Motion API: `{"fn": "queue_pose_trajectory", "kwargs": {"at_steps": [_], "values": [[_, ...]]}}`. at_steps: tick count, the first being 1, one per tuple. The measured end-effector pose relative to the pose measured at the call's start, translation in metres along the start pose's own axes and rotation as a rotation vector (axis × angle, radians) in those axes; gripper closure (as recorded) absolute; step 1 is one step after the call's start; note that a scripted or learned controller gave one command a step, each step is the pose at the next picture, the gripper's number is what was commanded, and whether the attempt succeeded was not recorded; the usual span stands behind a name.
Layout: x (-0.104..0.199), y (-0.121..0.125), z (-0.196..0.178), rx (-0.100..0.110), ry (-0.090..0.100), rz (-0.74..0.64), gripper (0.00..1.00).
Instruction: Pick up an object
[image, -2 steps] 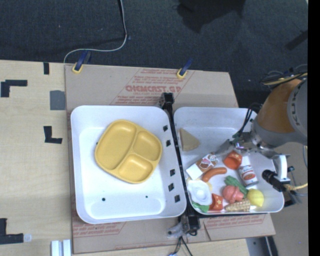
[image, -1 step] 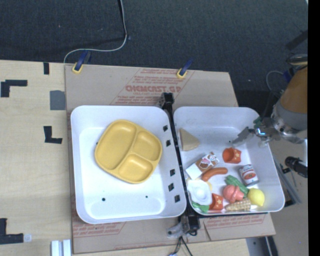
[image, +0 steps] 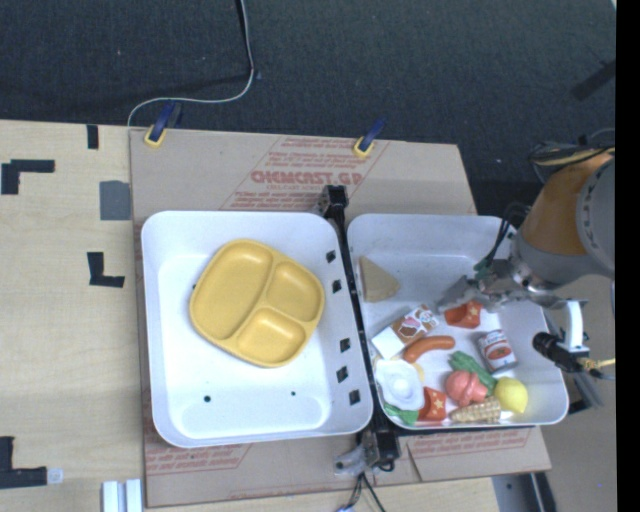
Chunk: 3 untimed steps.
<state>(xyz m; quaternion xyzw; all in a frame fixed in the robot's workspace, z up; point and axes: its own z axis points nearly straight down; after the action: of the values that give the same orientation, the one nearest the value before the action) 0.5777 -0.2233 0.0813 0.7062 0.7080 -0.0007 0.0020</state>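
- Nearest the lower edge of the camera view, the toy food crowds the near corner of the right bin (image: 440, 232): one corn cob (image: 474, 411), one lemon (image: 511, 395), one pink piece with green leaves (image: 464, 384), one red strawberry-like piece (image: 433, 403) and one fried egg (image: 396, 381). They touch or overlap, probably because they were tipped in loose, not laid out.
- Just behind them lie one sausage (image: 429, 348), one small can (image: 495, 349) and one printed packet (image: 415, 323), all flat on the bin floor and near one another.
- One red piece (image: 463, 316) lies directly below the gripper (image: 478, 292), so I judge it the likeliest thing to be picked; it rests on the bin floor, not lifted.
- The gripper hangs low over that red piece, the arm (image: 560, 235) reaching in from the right. How far apart its fingers stand I cannot tell, nor whether they hold anything.
- One tan wedge (image: 377, 279) lies apart toward the far left of that bin.
- In the left bin (image: 160, 300), one yellow divided plate (image: 258, 301) with three compartments sits alone.
- Two clamps, one yellow (image: 158, 128) and one blue (image: 368, 136), pin the cardboard sheet (image: 290, 175) at the far edge.
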Motion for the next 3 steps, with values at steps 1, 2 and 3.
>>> {"fn": "queue_pose_trajectory", "kwargs": {"at_steps": [1,2,3], "values": [[0.000,0.001,-0.015,-0.003,0.000,0.000,1.00],[0.063,0.069,-0.005,-0.004,0.003,-0.006,1.00],[0.090,0.013,-0.063,0.001,0.003,0.001,1.00]]}}
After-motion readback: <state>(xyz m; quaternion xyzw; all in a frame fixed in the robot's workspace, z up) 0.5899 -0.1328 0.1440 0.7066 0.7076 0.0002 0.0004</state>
